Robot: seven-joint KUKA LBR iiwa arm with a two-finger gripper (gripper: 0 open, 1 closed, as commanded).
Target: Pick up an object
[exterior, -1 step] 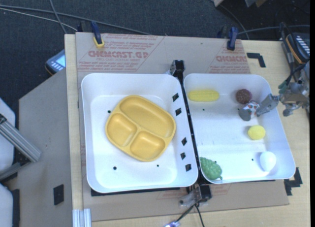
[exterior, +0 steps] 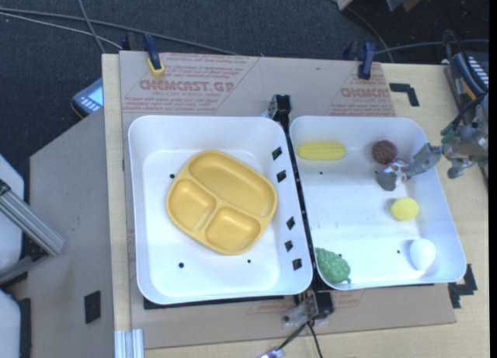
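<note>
Hovering gripper (exterior: 390, 175) inside right bin (exterior: 365, 275), just below brown ball (exterior: 384, 151), finger state unreadable; nothing lifted, yellow ball (exterior: 404, 209) sitting below, pick pending.

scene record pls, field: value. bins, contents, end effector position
left bin: yellow divided plate
right bin: yellow corn-shaped item, dark red round item, yellow ball, white egg-shaped item, green leafy item
end effector: low over right bin, just below the dark red round item
held: nothing seen between fingers
</note>
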